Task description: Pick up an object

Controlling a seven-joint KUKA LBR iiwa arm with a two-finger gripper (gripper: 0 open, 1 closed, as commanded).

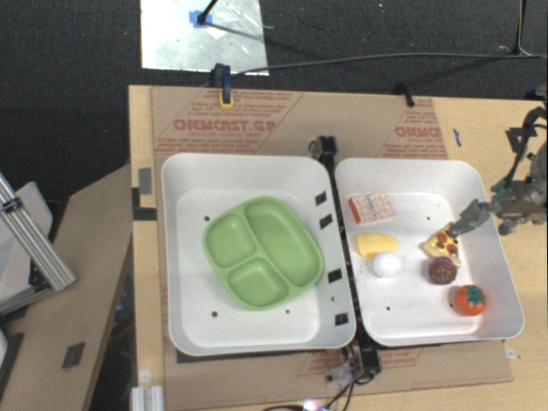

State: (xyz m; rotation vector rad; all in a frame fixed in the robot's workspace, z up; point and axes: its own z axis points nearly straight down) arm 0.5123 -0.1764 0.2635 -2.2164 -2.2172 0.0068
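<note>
Two white bins sit side by side on the bench. The left bin (184, 255) carries a green divided plate (262, 251); the right bin (497, 255) carries the small items, any of which would serve the task. They are a red-and-white packet (371, 205) near the bin's far wall, a yellow piece (377, 244) touching a white ball (387, 265), a toy pizza slice (442, 246), a dark round piece (443, 271) just beside it, and an orange tomato-like toy (468, 300) at the near right corner.

The arm enters from the right, and its gripper (470, 217) hangs over the right bin's right side, its tip just above the pizza slice. Nothing sits between the fingers (they look parted, though the slanted view makes that uncertain).

This reads as the approach step. The next move calls for a descent centred on the slice without nudging the dark piece, then a firm close.
</note>
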